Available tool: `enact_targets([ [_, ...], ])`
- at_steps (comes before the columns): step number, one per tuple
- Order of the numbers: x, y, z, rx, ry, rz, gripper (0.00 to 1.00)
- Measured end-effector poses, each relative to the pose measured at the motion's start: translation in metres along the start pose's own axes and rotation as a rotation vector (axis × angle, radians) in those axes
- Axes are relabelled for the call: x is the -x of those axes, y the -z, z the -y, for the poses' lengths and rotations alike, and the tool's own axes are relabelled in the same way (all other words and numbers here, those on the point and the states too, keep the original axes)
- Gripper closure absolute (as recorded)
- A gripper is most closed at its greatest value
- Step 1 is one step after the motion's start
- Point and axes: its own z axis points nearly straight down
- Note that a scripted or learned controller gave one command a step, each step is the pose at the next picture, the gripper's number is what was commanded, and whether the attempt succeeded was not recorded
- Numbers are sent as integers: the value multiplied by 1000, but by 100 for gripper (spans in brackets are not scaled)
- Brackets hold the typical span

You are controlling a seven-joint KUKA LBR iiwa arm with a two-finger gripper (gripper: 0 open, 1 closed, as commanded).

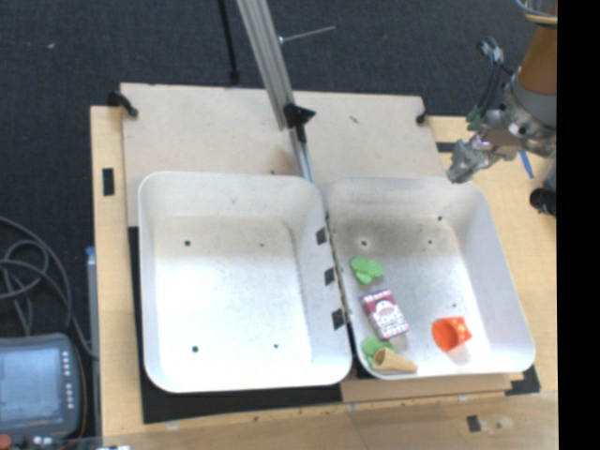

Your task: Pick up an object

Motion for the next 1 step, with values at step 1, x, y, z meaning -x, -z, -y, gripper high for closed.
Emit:
enact_targets([
  [1, -54, -8, 18, -5, -3, -1, 100],
])
